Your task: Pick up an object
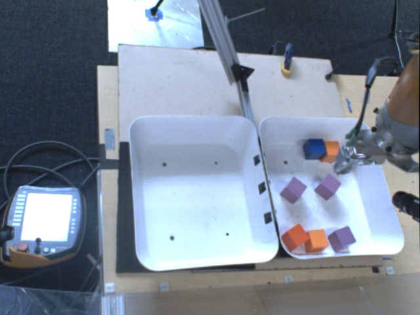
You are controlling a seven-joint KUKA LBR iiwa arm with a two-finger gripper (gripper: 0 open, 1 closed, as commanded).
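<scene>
The right bin holds several small blocks. A blue block and an orange block sit side by side near its back. Two purple blocks lie in the middle. Along the front edge are two orange blocks and a purple one. My gripper hangs over the right bin, just right of the orange block at the back and above the right-hand middle purple block. Nothing is visibly held in it.
The left bin stands beside the right one, with a shared divider between them. A slanted metal pole crosses above the bench's back. A teach pendant with cables lies at the far left.
</scene>
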